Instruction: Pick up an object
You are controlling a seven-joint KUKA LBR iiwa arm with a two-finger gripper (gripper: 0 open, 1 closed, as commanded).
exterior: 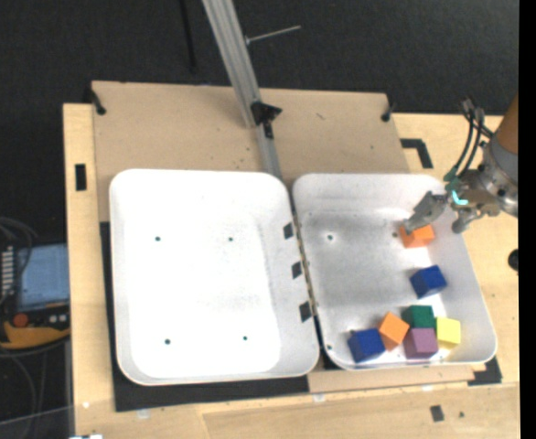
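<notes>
My gripper point(443, 219) hangs over the upper right part of the right bin point(359, 245), reaching in from the right. Its fingers stand apart, so it is open. An orange block point(418, 236) lies on the bin floor just under the tip of the left finger point(424, 212), not between the two fingers. Below that block sits a blue block point(428, 281). Near the bin's front edge is a cluster: a blue block point(367, 345), an orange block point(394, 328), a green block point(422, 316), a purple block point(421, 342) and a yellow block point(448, 331).
The left bin point(199, 273) lies beside the right one, with small clips along the shared edge. A slanted metal pole point(236, 58) rises behind the bins. A blue box with cables point(39, 277) sits off the bench's left side.
</notes>
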